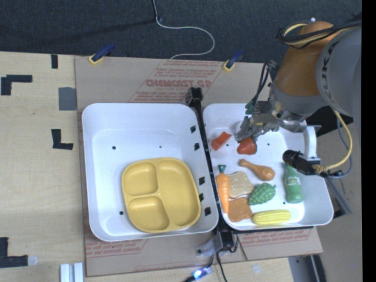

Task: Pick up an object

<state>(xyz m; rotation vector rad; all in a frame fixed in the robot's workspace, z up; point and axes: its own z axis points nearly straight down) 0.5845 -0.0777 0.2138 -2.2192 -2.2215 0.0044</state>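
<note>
My gripper [254, 131] hangs over the upper left part of the right bin [322, 215]. A red rounded toy [247, 147] lies right under its tip, touching or nearly touching it. An orange-red wedge [221, 140] sits to the left of the gripper. Lower in the bin lie a drumstick [259, 170], a green bottle [293, 185], green grapes [262, 193], a corn cob [271, 217], a carrot [223, 193], a bread slice [239, 183] and a brown piece [238, 209].
The left bin [106, 128] holds a yellow divided plate [160, 194]. The arm's grey and orange body [311, 69] overhangs the right bin's upper right corner. A black cable fitting [294, 158] sits beside the bottle. A ridge [202, 151] separates the bins.
</note>
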